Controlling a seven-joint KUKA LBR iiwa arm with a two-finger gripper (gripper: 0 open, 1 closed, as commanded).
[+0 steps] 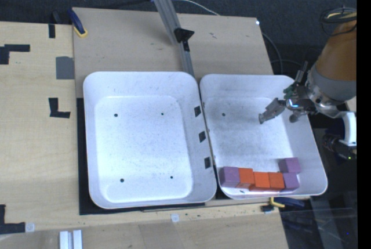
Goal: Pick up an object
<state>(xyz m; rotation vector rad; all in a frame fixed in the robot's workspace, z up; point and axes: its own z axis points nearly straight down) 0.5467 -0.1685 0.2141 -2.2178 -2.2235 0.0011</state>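
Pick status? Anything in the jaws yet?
Nothing looks picked yet. The gripper hangs over the right bin, away from the blocks. The purple and orange blocks lie along that bin's near edge. Left: move to the blocks, grasp one, lift.

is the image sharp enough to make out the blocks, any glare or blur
Camera view: light is even and soft, with no hard glare on the white bins; the picture is slightly grainy and soft overall; the purple and orange blocks along the right bin's near edge read by colour, but their edges run together; the hand is small and a bit blurred.
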